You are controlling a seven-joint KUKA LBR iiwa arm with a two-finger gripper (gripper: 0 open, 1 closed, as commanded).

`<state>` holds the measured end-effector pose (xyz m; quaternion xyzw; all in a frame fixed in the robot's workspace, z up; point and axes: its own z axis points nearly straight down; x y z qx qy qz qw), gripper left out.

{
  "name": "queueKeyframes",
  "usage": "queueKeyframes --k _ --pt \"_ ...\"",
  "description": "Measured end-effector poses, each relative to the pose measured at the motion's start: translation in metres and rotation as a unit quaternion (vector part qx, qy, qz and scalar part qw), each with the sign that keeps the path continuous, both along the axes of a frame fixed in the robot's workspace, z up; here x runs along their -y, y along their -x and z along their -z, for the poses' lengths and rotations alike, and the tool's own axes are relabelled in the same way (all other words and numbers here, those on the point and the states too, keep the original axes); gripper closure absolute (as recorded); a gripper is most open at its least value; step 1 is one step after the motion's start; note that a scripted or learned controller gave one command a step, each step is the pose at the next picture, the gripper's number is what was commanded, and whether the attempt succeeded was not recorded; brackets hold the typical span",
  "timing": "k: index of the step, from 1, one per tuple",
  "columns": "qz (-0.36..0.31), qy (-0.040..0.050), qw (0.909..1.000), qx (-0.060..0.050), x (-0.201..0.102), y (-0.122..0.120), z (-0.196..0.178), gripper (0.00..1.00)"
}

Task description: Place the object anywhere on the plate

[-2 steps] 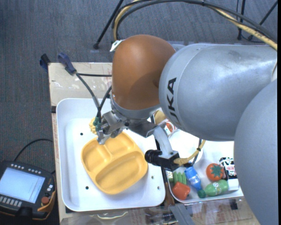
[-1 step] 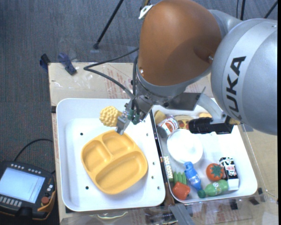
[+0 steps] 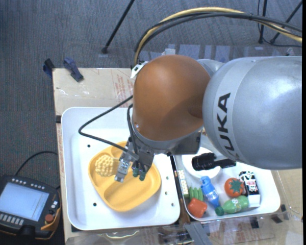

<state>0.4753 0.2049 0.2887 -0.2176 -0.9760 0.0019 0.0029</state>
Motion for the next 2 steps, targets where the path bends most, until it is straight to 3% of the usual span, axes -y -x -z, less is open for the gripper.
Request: queueKeyframes --k 1,2 --pt "-0.122 -0.0015 0.9926 0.002 0.0359 -0.0581 -0.0135 1.0" --pt "-0.121 -0.0017 0.9926 0.002 0.0361 -0.0581 -0.0135 0.0"
